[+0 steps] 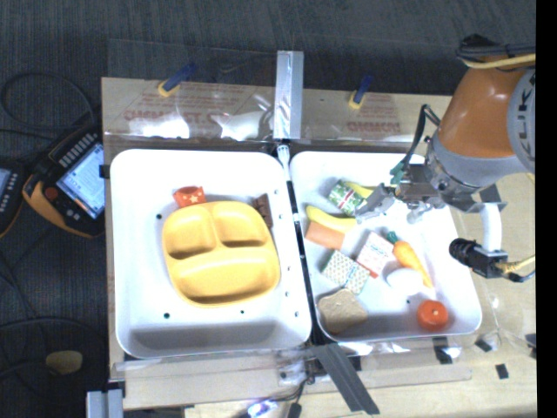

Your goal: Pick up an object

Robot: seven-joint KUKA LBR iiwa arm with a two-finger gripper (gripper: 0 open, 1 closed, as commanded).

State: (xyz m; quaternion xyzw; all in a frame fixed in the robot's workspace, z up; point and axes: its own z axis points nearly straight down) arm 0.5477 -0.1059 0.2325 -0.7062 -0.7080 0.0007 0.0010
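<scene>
Orange-banded arm reaches in from right; gripper [403, 200] hangs over right bin [466, 316], fingers spread, nothing between them. Step, as judged: approach, no object gripped yet. Green can [347, 197] just left of gripper; carrot [408, 255] and small carton [375, 252] just below it; tomato [432, 313] farther below. Next move calls for descent onto one object, then closing.
</scene>
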